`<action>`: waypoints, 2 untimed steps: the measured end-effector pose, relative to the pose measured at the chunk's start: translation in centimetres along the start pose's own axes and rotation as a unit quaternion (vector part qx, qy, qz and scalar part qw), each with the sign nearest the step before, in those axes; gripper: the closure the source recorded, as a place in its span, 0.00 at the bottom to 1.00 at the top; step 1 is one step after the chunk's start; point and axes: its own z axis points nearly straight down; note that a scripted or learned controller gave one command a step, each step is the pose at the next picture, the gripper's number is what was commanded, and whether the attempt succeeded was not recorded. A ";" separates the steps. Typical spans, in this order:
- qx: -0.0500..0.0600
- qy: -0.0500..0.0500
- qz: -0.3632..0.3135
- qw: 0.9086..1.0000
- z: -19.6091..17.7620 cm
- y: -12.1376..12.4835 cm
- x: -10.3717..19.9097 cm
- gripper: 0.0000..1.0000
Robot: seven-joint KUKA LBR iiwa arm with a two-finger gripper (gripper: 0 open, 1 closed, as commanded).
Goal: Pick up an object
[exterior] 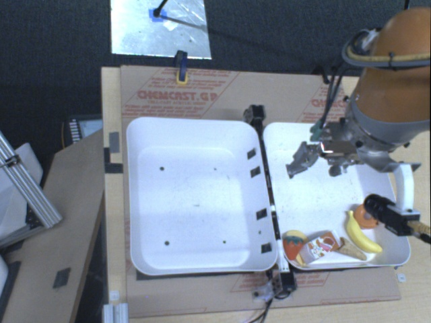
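My gripper (301, 160) hangs over the back left part of the right bin (303, 200), above bare white floor, with nothing seen in it. The bin's objects lie along its front edge, well clear of the gripper. They are a yellow banana (361, 235), a small orange thing (364, 214) just behind it, a red and orange round fruit (293, 243), a white and red packet (320, 246) and a brown cone-shaped piece (351, 250). The arm's grey body and orange band (404, 36) cover the bin's back right corner.
The left bin (195, 194) sits beside the right one, joined by a black-clipped rim (264, 180). Both rest on a cardboard sheet (182, 89). A shiny metal plate (160, 17) lies beyond the bench, and an aluminium rail (27, 190) stands at the far left.
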 end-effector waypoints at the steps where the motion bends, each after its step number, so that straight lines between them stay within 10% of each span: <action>1: -0.011 0.002 -0.006 1.000 -10.8 -0.1 4.0 0.00; 2: -0.011 0.003 -0.007 1.000 -17.8 -0.3 8.4 0.00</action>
